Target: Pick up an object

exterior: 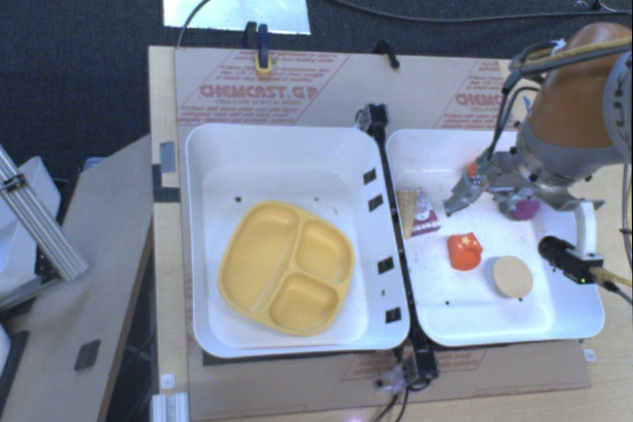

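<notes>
I have the hand [473,188] low over the right shallow white bin [435,321], and from this slant I cannot tell whether it is apart or together; nothing visibly sits in it. I judge this the approach step. Candidates lie close: a small red-and-white printed packet [419,211] just beside it, an orange block [465,251] and a tan round disc [512,277] nearer me, and a purple lump [521,207] under the wrist. Next I need to settle squarely above one item before descending.
</notes>
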Controlling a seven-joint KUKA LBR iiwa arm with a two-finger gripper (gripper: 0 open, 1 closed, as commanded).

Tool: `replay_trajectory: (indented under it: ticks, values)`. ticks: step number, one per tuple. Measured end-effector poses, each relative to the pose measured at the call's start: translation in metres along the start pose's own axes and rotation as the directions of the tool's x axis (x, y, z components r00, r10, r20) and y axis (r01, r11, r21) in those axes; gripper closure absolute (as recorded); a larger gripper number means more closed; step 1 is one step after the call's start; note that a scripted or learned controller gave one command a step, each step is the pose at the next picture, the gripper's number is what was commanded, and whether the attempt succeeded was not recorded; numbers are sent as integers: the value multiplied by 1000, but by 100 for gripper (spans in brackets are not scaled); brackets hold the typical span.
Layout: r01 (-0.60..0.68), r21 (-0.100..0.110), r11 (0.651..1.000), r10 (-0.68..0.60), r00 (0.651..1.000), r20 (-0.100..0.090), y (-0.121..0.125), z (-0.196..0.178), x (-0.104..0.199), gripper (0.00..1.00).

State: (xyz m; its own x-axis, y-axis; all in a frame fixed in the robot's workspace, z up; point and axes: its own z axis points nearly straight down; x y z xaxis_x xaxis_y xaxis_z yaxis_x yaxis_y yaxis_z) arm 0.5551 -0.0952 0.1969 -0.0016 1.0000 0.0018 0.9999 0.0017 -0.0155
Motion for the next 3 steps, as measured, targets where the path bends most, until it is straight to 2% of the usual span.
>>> replay_trajectory:
  ticks: [1, 3]
  values:
    - [2, -11, 1000, -2, 1000, 1, 2, -6, 0, 0]
    - [-1, -10, 1000, 1, 1000, -1, 23, 103, 0, 0]
